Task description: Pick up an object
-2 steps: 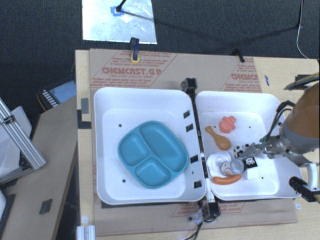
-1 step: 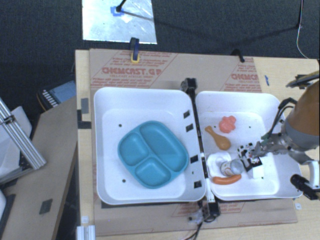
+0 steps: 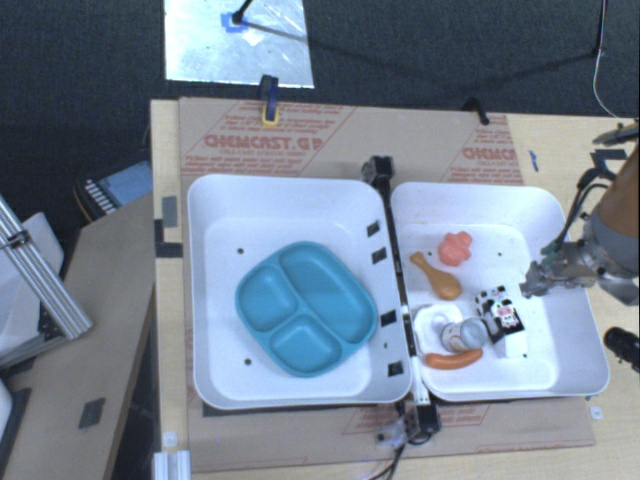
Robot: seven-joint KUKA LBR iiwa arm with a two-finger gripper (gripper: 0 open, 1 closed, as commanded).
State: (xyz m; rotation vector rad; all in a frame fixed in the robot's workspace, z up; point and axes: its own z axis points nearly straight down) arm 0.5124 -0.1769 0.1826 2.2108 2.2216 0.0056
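Objects for picking sit clustered in the right bin (image 3: pixel 575 368), while the gripper (image 3: pixel 540 278) hangs at its 3 o'clock rim.
Nearest the camera lies an orange sausage (image 3: pixel 452 360), touching a grey-white ball (image 3: pixel 465 335); just beside, toward 3 o'clock, stands a black-and-white toy (image 3: pixel 499 313). Farther back lie a yellow drumstick (image 3: pixel 437 276) and a pink piece (image 3: pixel 456 248). Whether the pincer is spread or pressed together, I cannot tell. The pink piece looks the safest target, standing apart; descend straight over it. A blue divided plate (image 3: pixel 305 308) rests in the left bin (image 3: pixel 215 208).
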